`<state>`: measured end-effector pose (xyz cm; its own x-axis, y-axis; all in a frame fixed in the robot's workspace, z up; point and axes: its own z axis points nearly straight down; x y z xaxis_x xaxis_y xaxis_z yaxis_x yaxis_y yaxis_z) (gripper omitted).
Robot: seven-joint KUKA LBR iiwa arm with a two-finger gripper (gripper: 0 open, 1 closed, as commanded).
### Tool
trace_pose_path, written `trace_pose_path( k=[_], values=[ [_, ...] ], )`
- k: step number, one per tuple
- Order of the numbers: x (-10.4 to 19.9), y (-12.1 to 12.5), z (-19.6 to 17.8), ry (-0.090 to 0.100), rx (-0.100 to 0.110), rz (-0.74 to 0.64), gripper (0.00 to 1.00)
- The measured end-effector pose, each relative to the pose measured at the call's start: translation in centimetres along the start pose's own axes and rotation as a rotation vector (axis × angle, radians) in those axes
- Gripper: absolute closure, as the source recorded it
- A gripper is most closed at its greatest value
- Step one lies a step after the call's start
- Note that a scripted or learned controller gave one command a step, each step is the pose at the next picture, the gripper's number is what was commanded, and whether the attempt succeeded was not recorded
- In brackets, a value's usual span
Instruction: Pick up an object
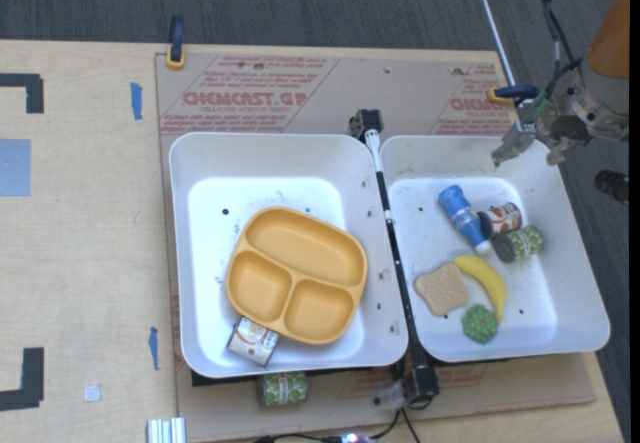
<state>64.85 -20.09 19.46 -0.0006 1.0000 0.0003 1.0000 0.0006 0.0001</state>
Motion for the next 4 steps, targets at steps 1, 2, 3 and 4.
trace_pose_path(
  k=[1,2,3,4],
  values=[
    [2.0,1.9,10.8,-0.002,-0.004,-0.002,0.00],
    [10.6,-4.9,10.8,0.002,-0.002,-0.002,0.00],
    [10.4,-4.8,9.7,-0.001,-0.009,0.001,1.00],
    [10.4,-4.8,9.7,-0.001,-0.008,0.001,0.00]
  ],
)
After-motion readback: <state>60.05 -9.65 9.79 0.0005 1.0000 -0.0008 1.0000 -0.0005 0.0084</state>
